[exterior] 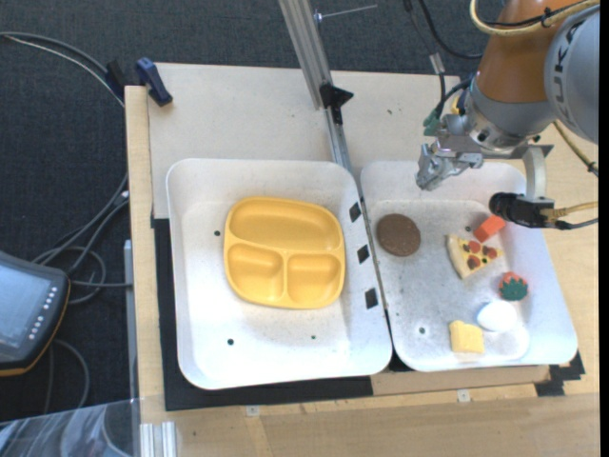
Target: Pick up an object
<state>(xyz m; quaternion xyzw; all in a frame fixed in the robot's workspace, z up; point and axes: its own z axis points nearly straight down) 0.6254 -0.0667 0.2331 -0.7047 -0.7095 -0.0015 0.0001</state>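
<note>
Camera view: hand (433, 173) hangs over the far rim of the right bin (561, 336), nothing visibly between its fingers; how far they are parted, cannot tell. Brown patty (398, 235), pizza slice (474, 254), cheese wedge (465, 337) and white egg (496, 315) lie in the right bin. Yellow divided tray (284, 251) sits in the left bin (200, 350).

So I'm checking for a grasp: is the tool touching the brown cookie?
Apart. The camera view shows the tool near the right bin's far rim, with bare white bin floor between it and the brown cookie.
</note>
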